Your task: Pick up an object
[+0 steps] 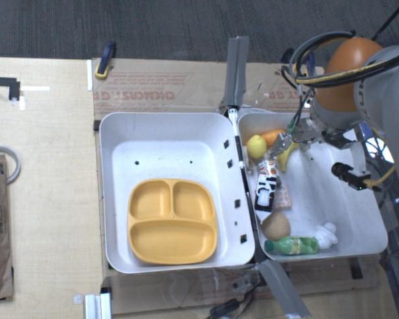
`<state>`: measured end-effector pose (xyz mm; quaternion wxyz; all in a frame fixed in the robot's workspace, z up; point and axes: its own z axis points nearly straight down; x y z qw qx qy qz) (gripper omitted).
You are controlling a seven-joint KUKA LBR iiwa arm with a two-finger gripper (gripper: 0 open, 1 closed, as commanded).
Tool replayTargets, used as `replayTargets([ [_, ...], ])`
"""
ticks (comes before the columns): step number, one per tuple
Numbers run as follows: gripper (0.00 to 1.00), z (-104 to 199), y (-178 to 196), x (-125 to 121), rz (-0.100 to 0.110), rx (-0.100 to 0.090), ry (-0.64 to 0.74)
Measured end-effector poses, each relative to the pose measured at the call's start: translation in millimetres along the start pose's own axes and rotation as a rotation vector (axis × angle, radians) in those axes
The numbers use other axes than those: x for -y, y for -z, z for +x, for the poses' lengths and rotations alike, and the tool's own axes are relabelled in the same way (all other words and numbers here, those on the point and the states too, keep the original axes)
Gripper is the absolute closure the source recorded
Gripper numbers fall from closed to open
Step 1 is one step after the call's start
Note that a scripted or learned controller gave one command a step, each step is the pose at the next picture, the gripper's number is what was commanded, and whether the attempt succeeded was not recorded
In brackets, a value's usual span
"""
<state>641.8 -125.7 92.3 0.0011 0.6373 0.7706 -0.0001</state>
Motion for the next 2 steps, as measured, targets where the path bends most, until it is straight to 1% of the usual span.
replayTargets([
  [1,1.0,-1,6,3,0.013,-0.004,-0.004],
  [2,1.0,61,100,-30,0.0,0.0,-0.023],
])
